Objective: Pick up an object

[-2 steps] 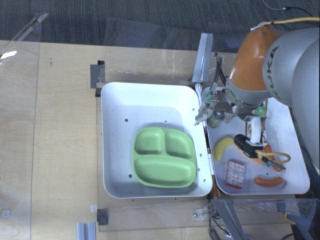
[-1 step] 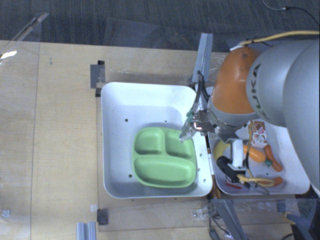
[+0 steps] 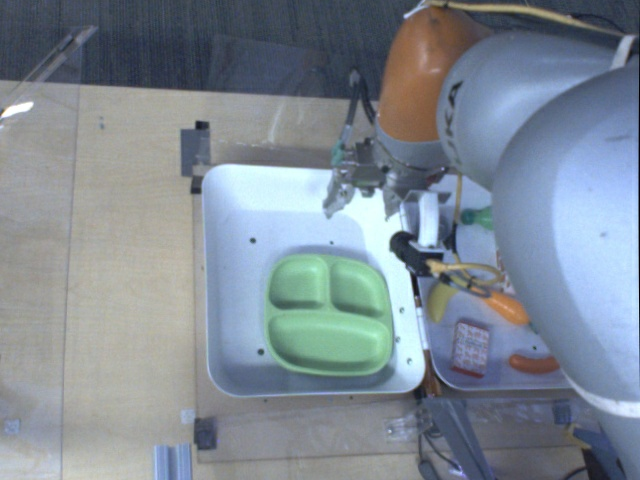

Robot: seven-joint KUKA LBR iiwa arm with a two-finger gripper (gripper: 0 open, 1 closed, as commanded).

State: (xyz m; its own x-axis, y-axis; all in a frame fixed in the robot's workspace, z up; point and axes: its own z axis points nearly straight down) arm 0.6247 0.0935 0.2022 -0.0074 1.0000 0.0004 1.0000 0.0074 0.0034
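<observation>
Candidate objects sit in the right bin: an orange carrot-like piece, a red sausage-like piece, a small red-patterned packet, and something green at the bin's 12 o'clock, partly hidden by the arm. A green divided plate lies flat in the left bin, toward its 5 o'clock. Pincer hangs over the left bin's 1 o'clock corner, above bare white floor, well apart from the plate and from the right-bin items. Nothing seen between its tips; open or closed, cannot tell from this angle. Grey arm with orange band covers much of the right bin. Both bins rest on the wooden surface. Progress, as I judge it: no object lifted yet; choosing, approach, grasp and lift all remain.
</observation>
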